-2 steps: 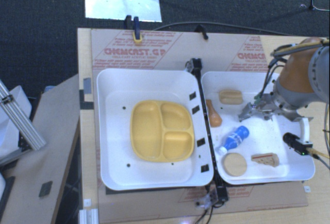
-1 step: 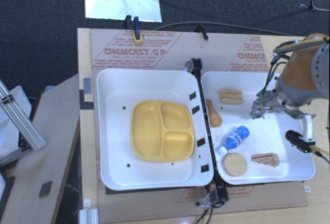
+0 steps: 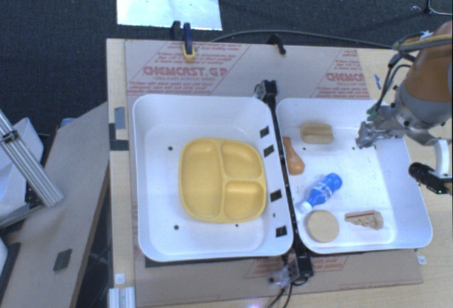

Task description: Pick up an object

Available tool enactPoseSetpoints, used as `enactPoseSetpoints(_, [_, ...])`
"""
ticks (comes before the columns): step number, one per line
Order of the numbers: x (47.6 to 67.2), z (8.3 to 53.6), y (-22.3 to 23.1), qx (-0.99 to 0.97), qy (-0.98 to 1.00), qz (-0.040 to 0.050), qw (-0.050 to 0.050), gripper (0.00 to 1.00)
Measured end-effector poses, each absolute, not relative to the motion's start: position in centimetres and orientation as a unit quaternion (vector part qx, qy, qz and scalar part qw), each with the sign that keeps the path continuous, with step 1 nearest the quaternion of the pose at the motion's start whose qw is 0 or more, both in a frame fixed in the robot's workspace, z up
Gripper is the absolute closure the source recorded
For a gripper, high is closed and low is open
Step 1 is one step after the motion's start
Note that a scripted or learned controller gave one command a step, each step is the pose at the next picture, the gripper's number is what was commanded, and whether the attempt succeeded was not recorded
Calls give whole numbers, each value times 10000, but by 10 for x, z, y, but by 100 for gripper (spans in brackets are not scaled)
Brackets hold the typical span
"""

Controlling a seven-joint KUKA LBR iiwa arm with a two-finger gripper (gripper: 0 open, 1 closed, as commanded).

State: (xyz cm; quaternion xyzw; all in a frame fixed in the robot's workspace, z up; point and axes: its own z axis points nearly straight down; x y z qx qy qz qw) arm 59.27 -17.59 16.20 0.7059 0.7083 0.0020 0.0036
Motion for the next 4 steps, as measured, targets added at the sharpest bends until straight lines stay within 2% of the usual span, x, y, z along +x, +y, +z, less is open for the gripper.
enactPoseSetpoints(2, [592, 290, -179, 7055, 7087, 21, 41, 100])
enactPoseSetpoints(3, [588, 273, -129, 7041, 7101, 7, -1, 100])
enactPoseSetpoints(4, [577, 271, -86, 7043, 7099, 9, 2, 100])
